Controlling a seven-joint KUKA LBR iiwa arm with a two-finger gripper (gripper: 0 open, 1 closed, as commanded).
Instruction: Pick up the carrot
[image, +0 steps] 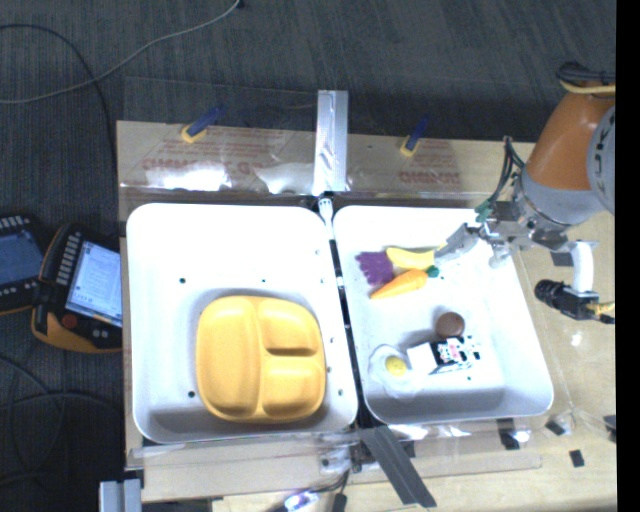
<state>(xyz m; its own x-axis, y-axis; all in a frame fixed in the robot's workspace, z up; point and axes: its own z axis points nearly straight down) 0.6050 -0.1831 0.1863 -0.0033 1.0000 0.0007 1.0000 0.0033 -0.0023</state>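
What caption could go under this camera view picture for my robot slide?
Robot gripper hovers by the orange carrot in the right bin; a yellow tray sits in the left bin.

left bin: yellow tray (262, 358) | right bin: banana (410, 257), purple grapes (375, 265), fried egg (394, 364)

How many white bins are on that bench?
2. The left bin holds a yellow tray; the right bin holds the carrot and other small items. None seem hidden.
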